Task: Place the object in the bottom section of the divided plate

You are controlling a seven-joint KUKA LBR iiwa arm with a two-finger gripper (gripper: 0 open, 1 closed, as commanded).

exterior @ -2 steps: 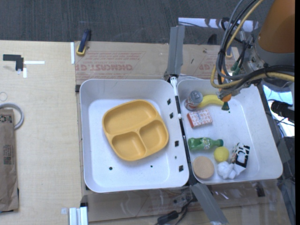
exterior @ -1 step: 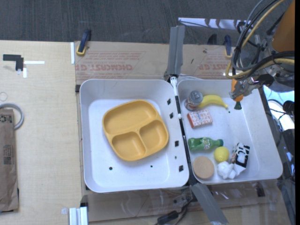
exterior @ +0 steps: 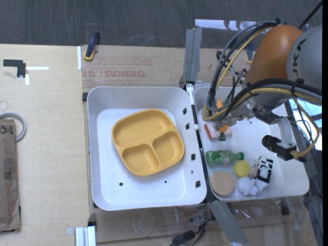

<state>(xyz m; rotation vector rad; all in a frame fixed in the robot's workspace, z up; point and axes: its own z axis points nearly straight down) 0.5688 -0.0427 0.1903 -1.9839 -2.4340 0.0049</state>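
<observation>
Yellow divided plate sits mid left bin, tilted; one big section toward 11 o'clock, two smaller ones toward 5 o'clock. Nothing in any section.

Arm is over the right bin, at its 11 o'clock end. Gripper is buried under cables; can't tell how the claw stands or whether anything is in it.

Right bin contents: red-and-white packet just below the gripper, small orange-and-green piece beside it. Green bottle lying flat mid-bin. Yellow ball at its 4 o'clock. Tan round disc at the 7 o'clock corner. White crumpled lump beside the disc, black-and-white item at its 1 o'clock.

All objects are in the right bin, well apart from the plate.
</observation>
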